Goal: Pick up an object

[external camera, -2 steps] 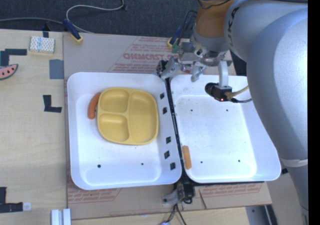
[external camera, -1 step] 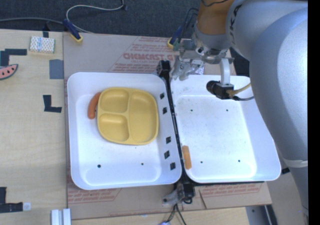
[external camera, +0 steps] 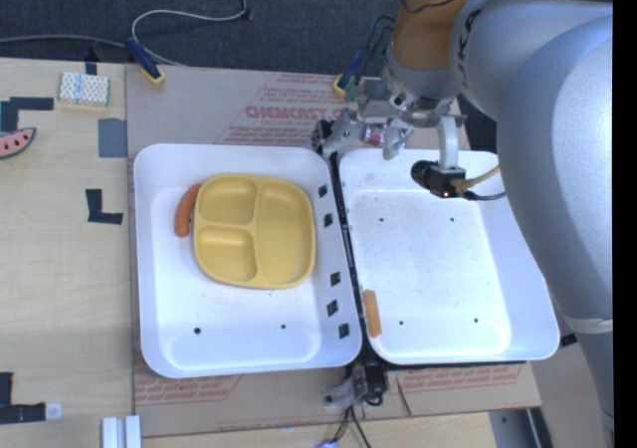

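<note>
A small orange carrot-shaped piece [external camera: 371,313] lies at the right bin's [external camera: 518,332] left edge; another orange piece [external camera: 183,211] touches the yellow divided plastic plate [external camera: 254,230] in the left bin [external camera: 164,336]. The gripper [external camera: 370,130] hovers over the bins' far edge

bright, even overhead light (soft shadows only), mild glare on the white bins [external camera: 239,356], focus sharp.

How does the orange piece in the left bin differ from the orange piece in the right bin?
The orange piece in the left bin lies against the yellow divided plate, partly hidden by it; the orange piece in the right bin lies alone by that bin's left wall. The left one is at mid height of its bin, the right one nearer the front edge. Both are small, elongated and orange.
</note>
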### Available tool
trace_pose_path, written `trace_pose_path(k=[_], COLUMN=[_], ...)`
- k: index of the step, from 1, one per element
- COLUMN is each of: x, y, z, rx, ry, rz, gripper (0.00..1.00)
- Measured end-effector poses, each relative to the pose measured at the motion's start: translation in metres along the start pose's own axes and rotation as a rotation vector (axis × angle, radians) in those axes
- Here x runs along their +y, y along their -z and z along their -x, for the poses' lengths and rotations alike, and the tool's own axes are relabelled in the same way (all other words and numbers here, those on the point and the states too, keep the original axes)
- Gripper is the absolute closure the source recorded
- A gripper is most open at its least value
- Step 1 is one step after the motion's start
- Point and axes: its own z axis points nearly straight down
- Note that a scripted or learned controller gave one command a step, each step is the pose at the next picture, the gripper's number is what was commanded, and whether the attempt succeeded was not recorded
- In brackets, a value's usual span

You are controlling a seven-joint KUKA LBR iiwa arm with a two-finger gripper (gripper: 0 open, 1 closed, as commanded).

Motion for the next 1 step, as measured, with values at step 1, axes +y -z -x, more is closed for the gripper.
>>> trace_pose_path(k=[1], x=[0.0001], y=[0.0096], z=[-0.0002], rx=[-0.001], ry=[0.001], rz=[-0.001], gripper=[1.00])
